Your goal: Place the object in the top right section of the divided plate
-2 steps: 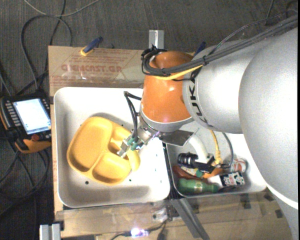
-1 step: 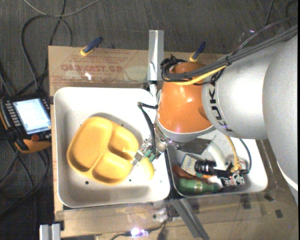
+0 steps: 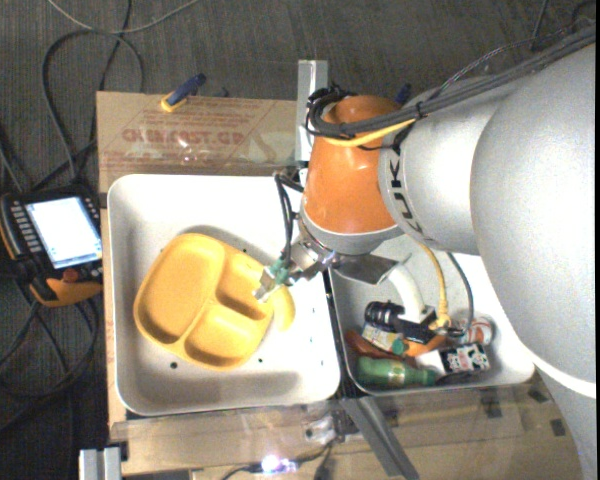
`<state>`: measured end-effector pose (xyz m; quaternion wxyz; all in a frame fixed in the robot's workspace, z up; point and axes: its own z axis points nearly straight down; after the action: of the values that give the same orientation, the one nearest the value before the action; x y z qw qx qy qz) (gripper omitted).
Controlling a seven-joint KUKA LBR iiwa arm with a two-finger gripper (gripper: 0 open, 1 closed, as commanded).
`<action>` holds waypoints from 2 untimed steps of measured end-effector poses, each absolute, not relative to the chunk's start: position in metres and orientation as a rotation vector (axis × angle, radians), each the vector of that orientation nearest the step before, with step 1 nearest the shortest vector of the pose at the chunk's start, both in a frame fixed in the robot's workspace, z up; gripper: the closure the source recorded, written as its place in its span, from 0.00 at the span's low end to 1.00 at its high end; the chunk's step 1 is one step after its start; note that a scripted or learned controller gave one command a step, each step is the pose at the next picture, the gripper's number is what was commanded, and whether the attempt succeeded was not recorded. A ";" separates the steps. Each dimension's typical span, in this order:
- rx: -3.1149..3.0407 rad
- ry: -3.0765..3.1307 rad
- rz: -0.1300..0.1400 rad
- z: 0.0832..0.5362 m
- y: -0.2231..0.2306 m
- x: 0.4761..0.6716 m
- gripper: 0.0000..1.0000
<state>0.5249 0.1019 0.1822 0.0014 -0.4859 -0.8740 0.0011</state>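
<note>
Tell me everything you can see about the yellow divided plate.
The divided plate is a yellow, plastic-looking dish with rounded corners and raised ridges splitting it into three sections. It lies flat but turned at an angle in the left white bin, resting on the bin floor. The gripper hovers over its right-hand edge, partly covering that section. The visible sections look bare.

Faded red print on the cardboard sheet (image 3: 195, 138) is too blurred to read. The grey arm (image 3: 450, 183) shows partial black letters, seemingly "UK".
</note>
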 end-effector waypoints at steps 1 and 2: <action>-1.462 -2.778 0.004 0.198 0.151 0.510 1.00; -1.378 -2.821 0.007 0.199 0.109 0.483 1.00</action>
<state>0.4831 0.1087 0.1991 0.0009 -0.4389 -0.8985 0.0022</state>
